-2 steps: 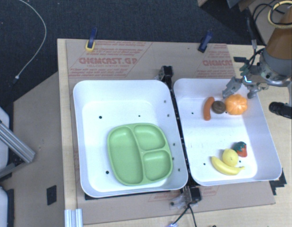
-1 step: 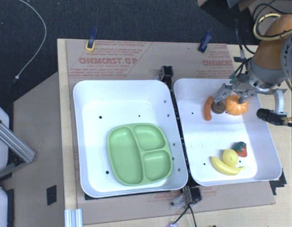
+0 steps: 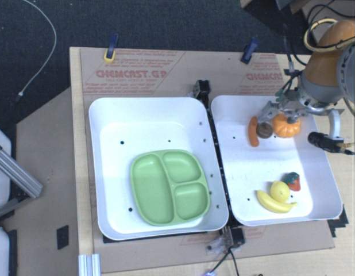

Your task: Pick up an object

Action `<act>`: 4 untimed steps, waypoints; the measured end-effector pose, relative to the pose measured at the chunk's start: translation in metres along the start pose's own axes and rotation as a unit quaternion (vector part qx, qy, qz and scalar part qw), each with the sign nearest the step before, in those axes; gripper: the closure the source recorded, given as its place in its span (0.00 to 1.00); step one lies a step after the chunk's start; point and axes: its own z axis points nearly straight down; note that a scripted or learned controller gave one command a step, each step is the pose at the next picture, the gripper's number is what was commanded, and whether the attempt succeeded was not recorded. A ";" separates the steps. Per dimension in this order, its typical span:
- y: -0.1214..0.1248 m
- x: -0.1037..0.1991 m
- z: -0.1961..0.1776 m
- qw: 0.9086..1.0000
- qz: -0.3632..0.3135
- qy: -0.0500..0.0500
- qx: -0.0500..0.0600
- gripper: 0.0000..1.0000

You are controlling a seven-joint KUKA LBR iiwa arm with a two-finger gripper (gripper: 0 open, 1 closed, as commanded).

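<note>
The gripper [image 3: 279,115] is seen over a small orange pumpkin [image 3: 287,127] in the right bin [image 3: 246,206]; jaw state cannot be told.

Left bin [image 3: 103,154]: green divided plate [image 3: 169,186]. Right bin [image 3: 315,171]: carrot [image 3: 253,133], orange pumpkin [image 3: 287,127], banana [image 3: 273,202], lemon [image 3: 280,190], strawberry [image 3: 292,181]. My gripper [image 3: 273,119] is low over the far end, between carrot and pumpkin.
</note>
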 end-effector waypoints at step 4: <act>0.009 -0.013 -0.178 1.000 0.001 0.000 0.004 1.00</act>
